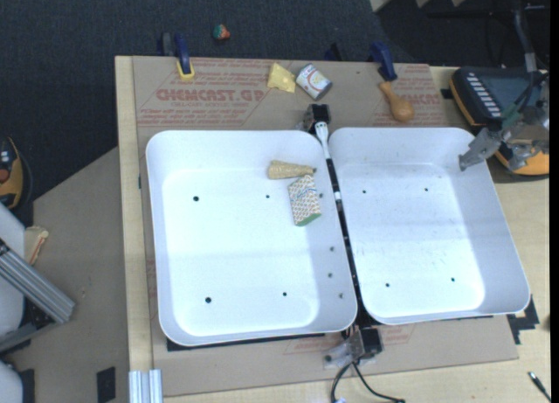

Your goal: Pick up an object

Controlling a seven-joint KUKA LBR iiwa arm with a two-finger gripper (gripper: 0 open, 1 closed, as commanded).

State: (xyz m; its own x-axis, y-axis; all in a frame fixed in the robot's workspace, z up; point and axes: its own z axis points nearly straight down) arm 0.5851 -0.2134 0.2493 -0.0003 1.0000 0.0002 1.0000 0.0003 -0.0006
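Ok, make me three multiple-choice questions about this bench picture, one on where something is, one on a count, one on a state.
1. Where does the patterned packet lie?
A. left bin
B. right bin
C. on the floor

2. How many objects lie inside the left bin?
A. none
B. two
C. five

3. How does the tan cone-shaped piece rest?
A. standing upright
B. lying on its side
C. hanging from the gripper

Answers: 1 A, it sits near the left bin's right wall. 2 B, the packet and the cone-shaped piece. 3 B, it lies flat just above the packet.
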